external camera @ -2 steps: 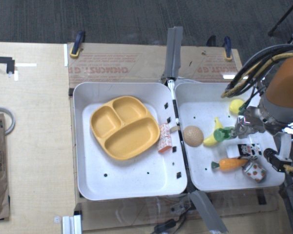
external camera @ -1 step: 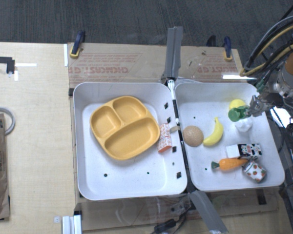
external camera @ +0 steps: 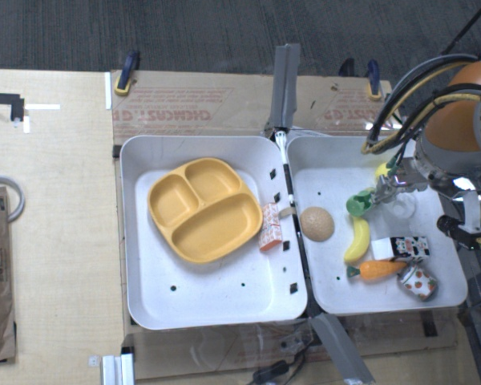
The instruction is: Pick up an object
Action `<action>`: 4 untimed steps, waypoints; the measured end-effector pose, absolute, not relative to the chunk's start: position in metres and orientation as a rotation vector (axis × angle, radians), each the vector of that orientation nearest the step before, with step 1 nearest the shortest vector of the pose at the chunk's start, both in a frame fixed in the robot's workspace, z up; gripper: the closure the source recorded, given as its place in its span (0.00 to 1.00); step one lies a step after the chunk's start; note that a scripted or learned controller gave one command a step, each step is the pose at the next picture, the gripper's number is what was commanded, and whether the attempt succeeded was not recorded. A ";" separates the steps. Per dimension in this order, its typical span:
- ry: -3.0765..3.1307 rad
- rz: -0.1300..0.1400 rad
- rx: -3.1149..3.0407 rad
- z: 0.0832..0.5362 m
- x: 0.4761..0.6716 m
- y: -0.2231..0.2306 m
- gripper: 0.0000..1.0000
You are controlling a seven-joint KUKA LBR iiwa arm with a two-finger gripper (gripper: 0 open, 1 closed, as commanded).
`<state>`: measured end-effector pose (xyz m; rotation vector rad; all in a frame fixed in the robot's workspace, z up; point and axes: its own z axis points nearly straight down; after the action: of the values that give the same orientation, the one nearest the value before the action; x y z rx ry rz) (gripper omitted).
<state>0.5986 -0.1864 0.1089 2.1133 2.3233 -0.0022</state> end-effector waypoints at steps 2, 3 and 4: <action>2.387 0.010 2.022 0.098 0.569 -0.133 0.00; 2.383 0.010 2.025 0.107 0.569 -0.134 1.00; 2.433 -0.002 1.986 0.192 0.614 -0.042 1.00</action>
<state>0.6138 -0.0421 0.1917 1.9861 2.4328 -0.0019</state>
